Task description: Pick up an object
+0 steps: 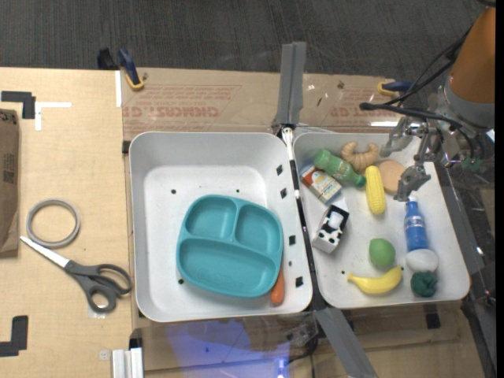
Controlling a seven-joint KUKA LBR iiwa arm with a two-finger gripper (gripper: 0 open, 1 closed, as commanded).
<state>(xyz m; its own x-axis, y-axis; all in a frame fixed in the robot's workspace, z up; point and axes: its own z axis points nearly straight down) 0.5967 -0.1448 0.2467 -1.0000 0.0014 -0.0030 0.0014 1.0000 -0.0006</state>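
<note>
Surface: pale wood-grain board [63,132] with black tape marks, against dark carpet at the top of the camera view; a strip of printed brown cardboard [197,105] runs behind the bins.
Bins: two shallow white plastic trays, left bin [150,179] and right bin [449,278], side by side and touching along a clipped seam.
Left bin: one teal divided plate [230,246], smooth, rounded, with three compartments; one orange carrot [277,291] tucked at its lower right edge, mostly hidden.
Right bin, fruit shapes: two yellow pieces, a corn cob [376,190] and a banana [376,281]; one green ball [382,252].
Right bin, containers: one green bottle [339,167] lying down, one blue bottle [414,228] with a white cap, one small carton [322,184].
Right bin, other: one black-and-white block [331,230], one tan knobbly piece [361,157], one flat tan disc [390,170], one white lump [422,260], one dark green lump [424,283].
Gripper: gripper [415,168] of metal hangs over the right bin's upper right part, near the disc; fingers too cluttered to read, cannot tell their spread.
Arm: orange band [480,46] cut off at the right edge.
Outside bins: one tape roll [53,221], one pair of grey-handled scissors [83,272], one brown paper item [8,179] cut off at left, two blue clamps [130,69].
</note>
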